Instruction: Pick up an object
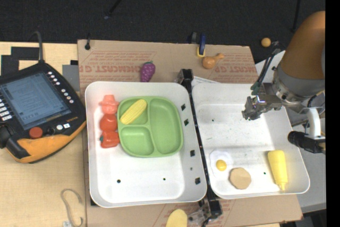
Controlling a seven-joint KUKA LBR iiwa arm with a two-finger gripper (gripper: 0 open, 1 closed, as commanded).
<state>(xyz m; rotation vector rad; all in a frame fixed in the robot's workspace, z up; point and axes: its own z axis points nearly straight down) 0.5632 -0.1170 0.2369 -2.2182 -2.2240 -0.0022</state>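
Left bin (101,178): a green divided plate (151,127) is being carried on its floor, in the upper half. A red toy figure (108,122) is lying just beside the plate, along its left side.
Green divided plate: three compartments are being shown. A yellow corn cob (133,111) is resting tilted in the upper left compartment; nothing more is being seen in the other two.
Right bin (244,95): three things are being kept along its near edge. A fried egg toy (220,162) is lying at the left, a round tan cookie (240,178) is lying just beside it, and a yellow bottle (278,168) is lying near the right corner, well apart from the egg.
Gripper (253,110): it is being held over the upper part of the right bin, with the arm coming from the right. Nothing is being seen between its tips, and whether they are open or closed cannot be told.
Outside the bins: a purple grape bunch (147,70) and an orange pear-like toy (211,60) are lying on the cardboard (117,61) behind the bins. A control pendant (37,109) is lying on the bench at the left.
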